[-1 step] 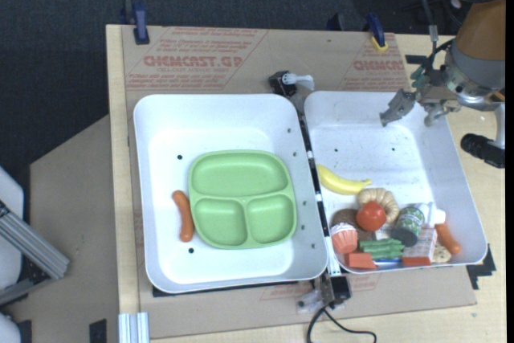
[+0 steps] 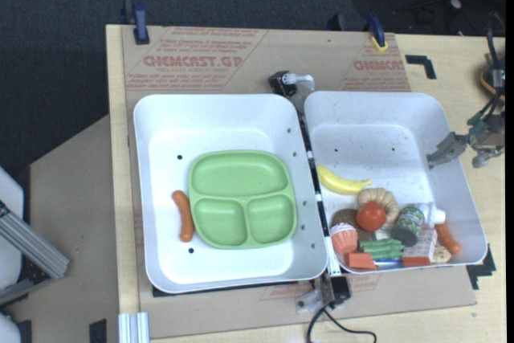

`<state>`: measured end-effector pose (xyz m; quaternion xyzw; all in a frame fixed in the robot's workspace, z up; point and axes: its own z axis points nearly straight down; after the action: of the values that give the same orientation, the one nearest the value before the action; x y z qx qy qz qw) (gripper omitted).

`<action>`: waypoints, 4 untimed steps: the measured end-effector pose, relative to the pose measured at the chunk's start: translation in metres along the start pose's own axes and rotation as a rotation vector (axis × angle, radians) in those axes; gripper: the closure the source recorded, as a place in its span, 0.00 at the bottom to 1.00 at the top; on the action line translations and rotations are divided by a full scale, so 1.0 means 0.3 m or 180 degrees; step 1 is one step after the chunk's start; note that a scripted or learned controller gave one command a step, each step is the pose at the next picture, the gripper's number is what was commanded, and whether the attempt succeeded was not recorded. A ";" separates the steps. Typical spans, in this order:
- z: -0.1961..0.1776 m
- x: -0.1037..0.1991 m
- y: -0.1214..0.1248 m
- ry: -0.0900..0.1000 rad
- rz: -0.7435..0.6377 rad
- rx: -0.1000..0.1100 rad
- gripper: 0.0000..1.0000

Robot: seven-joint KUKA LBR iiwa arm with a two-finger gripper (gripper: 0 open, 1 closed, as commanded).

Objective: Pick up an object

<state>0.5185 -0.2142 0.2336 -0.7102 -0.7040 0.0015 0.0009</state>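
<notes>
The bench (image 2: 241, 52) is topped with a brown sheet printed in red, on which two shallow white bins are set side by side, their inner walls touching. The left bin (image 2: 161, 124) is taken up mostly by a green divided plate (image 2: 241, 198) with three compartments, lying flat near its middle. An orange sausage-shaped piece (image 2: 184, 215) is laid just beside the plate's left edge, apart from it. The right bin (image 2: 369, 120) is loaded at its near end only: a yellow banana (image 2: 340, 181) is seen by the inner wall, and below it a close heap is formed by a ring-shaped pastry (image 2: 384, 199), a red tomato (image 2: 371, 215) resting against that pastry, a cupcake (image 2: 343, 238), a small bottle with a white cap (image 2: 418, 217) and a carrot-like orange piece (image 2: 447, 239). The gripper (image 2: 456, 147) is seen at the right bin's right rim, above the wall and well apart from the heap; nothing is held, and its finger spacing cannot be told at this size.
</notes>
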 end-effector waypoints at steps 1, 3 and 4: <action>0.254 0.266 -0.143 0.0026 -0.0042 0.0027 0.00; 0.313 -0.053 0.202 -0.0029 -0.0015 -0.0047 0.00; -0.011 0.265 0.065 0.0008 -0.0055 -0.0040 0.00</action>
<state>0.5388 -0.1349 0.2366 -0.7041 -0.7101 -0.0038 -0.0026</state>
